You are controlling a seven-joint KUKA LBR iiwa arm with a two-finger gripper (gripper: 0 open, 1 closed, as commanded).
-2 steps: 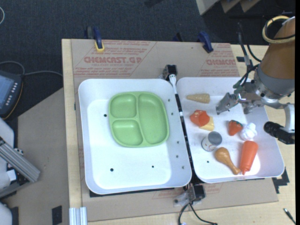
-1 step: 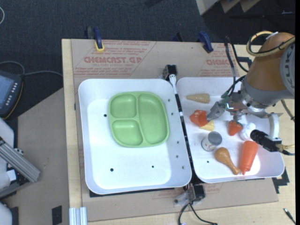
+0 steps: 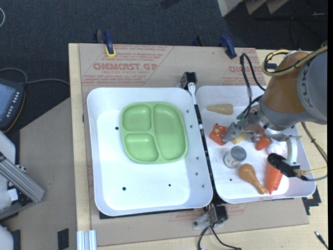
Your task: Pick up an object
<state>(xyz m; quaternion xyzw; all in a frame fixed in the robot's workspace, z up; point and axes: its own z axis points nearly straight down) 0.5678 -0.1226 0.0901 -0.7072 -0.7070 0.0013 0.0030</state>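
**Camera view: gripper low among the right bin's toys**

Camera view showed the gripper [image 3: 240, 132] down in the right bin [image 3: 229, 189], over a red piece [image 3: 217, 134] and something yellow. Whether its fingers were spread or pinching could not be told. A cone [image 3: 220, 109], can [image 3: 237, 154], drumstick [image 3: 251, 176] and carrot [image 3: 273, 177] lay nearby. A good pick probably needed one toy centred, its neighbours left alone.

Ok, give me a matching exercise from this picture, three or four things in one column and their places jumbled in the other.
Things:
1. green divided plate
2. carrot
3. tan cone-shaped piece
4. drumstick

Places:
A. right bin, far end
B. left bin
C. right bin, near right corner
D. right bin, near edge, just left of the carrot

Pairs: 1-B, 2-C, 3-A, 4-D
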